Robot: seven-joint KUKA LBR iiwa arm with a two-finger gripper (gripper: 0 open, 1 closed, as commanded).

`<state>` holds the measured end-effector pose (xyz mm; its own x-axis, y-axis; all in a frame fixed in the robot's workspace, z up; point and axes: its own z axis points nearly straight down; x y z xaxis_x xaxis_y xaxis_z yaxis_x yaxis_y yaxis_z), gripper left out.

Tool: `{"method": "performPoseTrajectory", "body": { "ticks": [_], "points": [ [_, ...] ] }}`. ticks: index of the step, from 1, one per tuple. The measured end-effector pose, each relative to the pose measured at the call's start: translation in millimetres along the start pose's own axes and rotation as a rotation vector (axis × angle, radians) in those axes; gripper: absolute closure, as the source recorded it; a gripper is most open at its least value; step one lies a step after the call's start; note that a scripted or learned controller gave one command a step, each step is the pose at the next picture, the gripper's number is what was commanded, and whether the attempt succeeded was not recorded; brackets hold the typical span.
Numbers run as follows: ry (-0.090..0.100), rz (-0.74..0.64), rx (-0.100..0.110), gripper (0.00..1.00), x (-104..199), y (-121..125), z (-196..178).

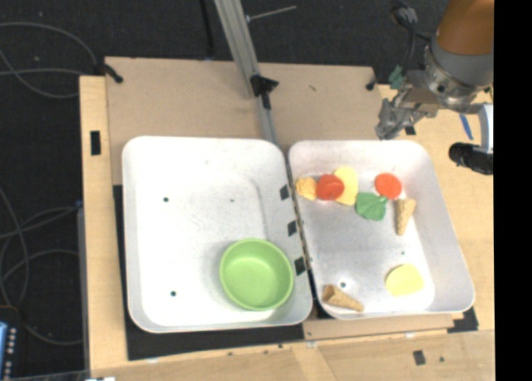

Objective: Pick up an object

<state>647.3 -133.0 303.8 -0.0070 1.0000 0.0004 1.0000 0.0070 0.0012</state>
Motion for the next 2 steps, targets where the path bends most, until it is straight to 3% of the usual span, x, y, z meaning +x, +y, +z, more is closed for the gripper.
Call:
{"method": "performPoseTrajectory", "body": {
  "ticks": [2],
  "points": [
    [-0.001,0.001,0.002,1.0,102,7,38]
  ]
}}
